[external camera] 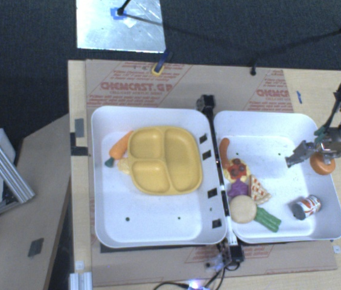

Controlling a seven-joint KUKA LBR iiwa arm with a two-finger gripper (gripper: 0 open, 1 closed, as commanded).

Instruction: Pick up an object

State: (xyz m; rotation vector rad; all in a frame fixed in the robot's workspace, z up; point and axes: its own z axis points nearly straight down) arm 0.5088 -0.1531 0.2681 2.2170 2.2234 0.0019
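A: What is the biggest thing here?
B: The table (176,77), with two white bins side by side on it; the left bin (152,222) holds a yellow divided plate (163,160), and a toy carrot (119,145) lies touching the plate's left edge.

A: And the right bin (285,135)?
B: Toy food is heaped along its left side, by the wall between the bins; a reddish sausage (224,151) is at the top, then a red berry-like piece (237,169), a purple piece (238,189), a pizza slice (258,191), a round tan bun (242,209) and a green vegetable (268,219); a small can (306,207) lies on its side near the right corner, apart from the heap.

A: Where is the arm?
B: It reaches in from the right; the hand (297,156) hangs over the right bin's right half, a dark finger pointing left; an orange ball (322,164) sits just beside it at the bin's right wall.

A: Is the hand gripping anything?
B: I cannot tell whether it is open or closed; nothing shows between its fingers.
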